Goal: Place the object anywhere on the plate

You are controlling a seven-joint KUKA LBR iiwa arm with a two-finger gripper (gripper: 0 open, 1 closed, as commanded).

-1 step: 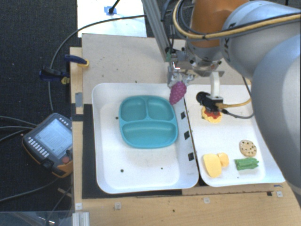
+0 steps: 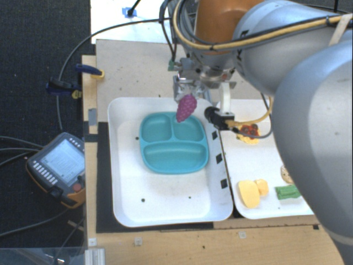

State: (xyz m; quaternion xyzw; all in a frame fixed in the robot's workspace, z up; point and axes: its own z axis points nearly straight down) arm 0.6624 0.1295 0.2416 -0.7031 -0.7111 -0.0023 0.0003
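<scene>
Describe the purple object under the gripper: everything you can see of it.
The purple object is a small bumpy cluster, like a toy bunch of grapes, matte and plastic-looking, narrowing toward its lower end. It hangs tilted just beneath the gripper, its top at the fingers, over the far edge of the blue divided plate in the left bin. Whether its lower tip touches the plate cannot be told.

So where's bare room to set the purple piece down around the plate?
All three compartments of the blue plate look bare. The left bin has open floor in front of the plate. The purple object hangs at the gripper over the plate's far edge. The right bin is crowded with food pieces.
</scene>
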